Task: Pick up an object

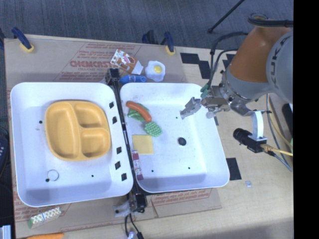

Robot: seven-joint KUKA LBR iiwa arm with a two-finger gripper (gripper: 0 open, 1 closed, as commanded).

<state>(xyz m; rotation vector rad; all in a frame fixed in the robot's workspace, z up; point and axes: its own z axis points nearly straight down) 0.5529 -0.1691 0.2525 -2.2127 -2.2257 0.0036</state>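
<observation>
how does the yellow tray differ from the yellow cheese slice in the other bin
The yellow tray is far larger, rounded and split into compartments; the cheese slice is a small flat square. The tray lies in the left bin, the cheese slice in the right bin near the divider. The tray is a deeper orange-yellow, the cheese slice paler. Both lie flat, untouched.

Dark grey carpet (99, 9) with a fine ribbed weave covers the floor beyond the bench's far edge. A thin dark rod (234, 8) slants across it, up and to the right of the cardboard sheet (75, 59). That sheet, brown with red print, lies flat on the bench. Blue clamps (22, 39) pinch its far edge at the left corner, and another pair (167, 41) sits further right along the same edge. Right of the cardboard the pale wooden benchtop (249, 203) shows, marked with black squares (192, 59). The light is even and soft.
</observation>
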